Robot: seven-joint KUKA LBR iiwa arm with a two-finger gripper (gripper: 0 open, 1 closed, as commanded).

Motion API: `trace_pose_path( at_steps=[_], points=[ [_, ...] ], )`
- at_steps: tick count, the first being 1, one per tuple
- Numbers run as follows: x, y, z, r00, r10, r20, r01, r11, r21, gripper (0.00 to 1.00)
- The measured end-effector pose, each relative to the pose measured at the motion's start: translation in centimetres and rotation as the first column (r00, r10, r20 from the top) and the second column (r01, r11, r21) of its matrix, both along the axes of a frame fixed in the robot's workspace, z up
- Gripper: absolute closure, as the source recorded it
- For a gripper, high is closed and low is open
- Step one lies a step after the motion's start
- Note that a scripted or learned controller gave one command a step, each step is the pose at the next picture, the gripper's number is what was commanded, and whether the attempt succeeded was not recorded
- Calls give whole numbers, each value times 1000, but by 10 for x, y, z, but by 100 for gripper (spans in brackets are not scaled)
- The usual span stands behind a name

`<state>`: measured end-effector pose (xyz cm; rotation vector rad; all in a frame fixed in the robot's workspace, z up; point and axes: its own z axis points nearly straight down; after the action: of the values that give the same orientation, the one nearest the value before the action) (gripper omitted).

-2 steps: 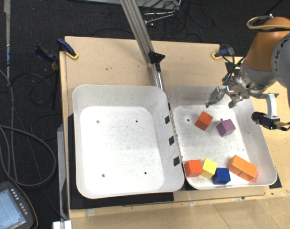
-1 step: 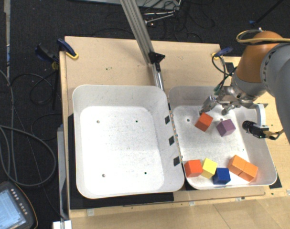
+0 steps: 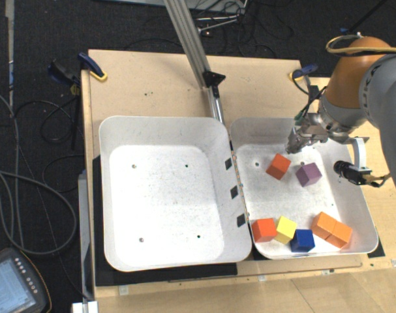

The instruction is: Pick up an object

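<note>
Orange cube (image 3: 278, 167) sat tilted mid right bin (image 3: 361, 204), open floor around it, purple cube (image 3: 308, 174) just beside. Gripper (image 3: 295, 143) hovered near its upper right; finger state unclear. Red (image 3: 264, 229), yellow (image 3: 286, 229), blue (image 3: 303, 240) cubes and orange block (image 3: 331, 229) lined the front wall.

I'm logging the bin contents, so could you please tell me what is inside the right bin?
The right bin holds six blocks: three orange, purple, yellow and blue. The arm covers its upper right corner.

arm (image 3: 357, 87): reaching in from right | gripper (image 3: 295, 143): lowered, angled left
</note>
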<state>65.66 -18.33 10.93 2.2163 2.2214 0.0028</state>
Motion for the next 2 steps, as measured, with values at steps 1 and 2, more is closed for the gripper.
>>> trace_pose_path(
  at_steps=[1,2],
  points=[
    [7,9,51,1000,1,4,-1,1000,0,100],
    [9,9,96,1000,1,3,-1,1000,-1,100]
  ],
)
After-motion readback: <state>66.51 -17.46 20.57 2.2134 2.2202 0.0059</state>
